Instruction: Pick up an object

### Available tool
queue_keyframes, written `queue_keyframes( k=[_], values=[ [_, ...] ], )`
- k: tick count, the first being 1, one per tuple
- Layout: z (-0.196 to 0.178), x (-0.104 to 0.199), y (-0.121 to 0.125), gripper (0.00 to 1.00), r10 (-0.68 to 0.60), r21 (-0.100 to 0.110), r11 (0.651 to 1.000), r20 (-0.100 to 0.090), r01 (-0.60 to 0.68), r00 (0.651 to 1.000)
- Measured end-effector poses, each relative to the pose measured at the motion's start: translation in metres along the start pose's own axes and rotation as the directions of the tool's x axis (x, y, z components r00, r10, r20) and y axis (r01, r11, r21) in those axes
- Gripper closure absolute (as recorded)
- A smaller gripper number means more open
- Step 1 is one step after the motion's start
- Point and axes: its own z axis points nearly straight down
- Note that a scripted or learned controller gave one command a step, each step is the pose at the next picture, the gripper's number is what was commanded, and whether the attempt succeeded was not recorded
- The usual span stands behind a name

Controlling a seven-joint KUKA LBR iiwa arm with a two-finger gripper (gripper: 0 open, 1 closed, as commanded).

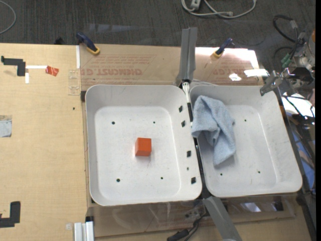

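Judging from how things lie, the pick has not begun: nothing is lifted, and both candidate objects rest in their bins. At the far right edge some metal and cabling near the bench corner may belong to the arm, but I cannot tell whether it is the gripper, nor how the end effector stands.

Largest first, the left bin (pixel 100 185) holds a single small orange-red block (pixel 143 147), sitting flat a little below the bin's middle, well apart from every wall. The right bin (pixel 271 174) holds a crumpled light-blue cloth (pixel 216 129), bunched against the bin's left wall and trailing toward its centre.

The next move calls for choosing one of these. The block looks the easier target, I judge: rigid, square-sided, with free space all round for a descent from above. The cloth would call for pinching a raised fold.

Behind the bins lies a cardboard sheet (pixel 125 64) with red print, mirrored or upside down from here, which seems to read "CHEMCST". Other lettering is too small to read.
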Motion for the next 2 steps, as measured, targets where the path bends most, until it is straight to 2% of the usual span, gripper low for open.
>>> queue_keyframes(
  k=[1,2],
  values=[
    [0.005,-0.005,-0.004,0.00,-0.420,-0.001,0.908,0.001,0.420,0.908],
    [0.171,-0.019,-0.043,0.00,-0.537,-0.004,0.844,0.003,0.537,0.844]
  ],
)
